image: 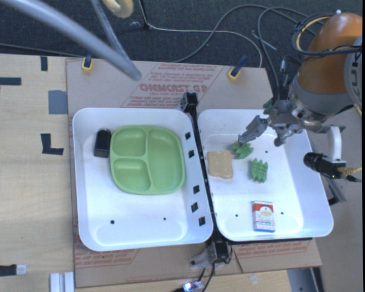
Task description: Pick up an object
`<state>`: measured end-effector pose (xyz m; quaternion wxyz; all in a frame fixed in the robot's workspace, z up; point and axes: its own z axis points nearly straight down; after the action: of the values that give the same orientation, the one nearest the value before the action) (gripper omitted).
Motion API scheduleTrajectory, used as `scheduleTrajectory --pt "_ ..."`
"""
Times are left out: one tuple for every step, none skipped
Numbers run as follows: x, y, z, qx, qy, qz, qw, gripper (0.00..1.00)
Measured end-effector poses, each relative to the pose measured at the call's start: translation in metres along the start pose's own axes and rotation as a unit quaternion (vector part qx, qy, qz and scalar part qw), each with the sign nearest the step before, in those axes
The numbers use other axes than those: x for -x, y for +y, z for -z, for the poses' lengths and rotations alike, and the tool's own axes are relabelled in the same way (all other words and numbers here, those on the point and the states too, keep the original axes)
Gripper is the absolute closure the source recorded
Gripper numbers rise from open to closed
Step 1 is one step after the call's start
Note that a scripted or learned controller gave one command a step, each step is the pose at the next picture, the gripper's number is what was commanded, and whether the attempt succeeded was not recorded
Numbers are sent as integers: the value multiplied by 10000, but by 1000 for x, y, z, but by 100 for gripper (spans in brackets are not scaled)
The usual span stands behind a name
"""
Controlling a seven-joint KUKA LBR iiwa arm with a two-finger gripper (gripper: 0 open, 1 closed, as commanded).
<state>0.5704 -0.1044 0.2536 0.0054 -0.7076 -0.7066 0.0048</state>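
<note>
My gripper (pixel 261 142) hangs open over the back of the right bin (pixel 310 187), its two dark fingers spread wide apart. The left fingertip (pixel 246 140) is right at a small green toy piece (pixel 243 151), and nothing lies between the fingers. A second green ridged piece (pixel 258 170) lies a little nearer the front. A tan slab (pixel 220 164) rests near the divider. A small red and white box (pixel 263 216) sits toward the front of the same bin.
The left bin (pixel 88 193) holds a green divided plate (pixel 147 159) with a small black block (pixel 102 143) at its left edge. Black clips (pixel 194 163) run along the divider between the bins. Cables trail behind the bins.
</note>
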Motion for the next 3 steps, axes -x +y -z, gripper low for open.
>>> scheduleTrajectory --pt "0 2 7 64 -6 14 10000 0" --pt "-2 0 -58 31 -2 11 10000 0" --pt "1 6 -105 42 -7 11 10000 0"
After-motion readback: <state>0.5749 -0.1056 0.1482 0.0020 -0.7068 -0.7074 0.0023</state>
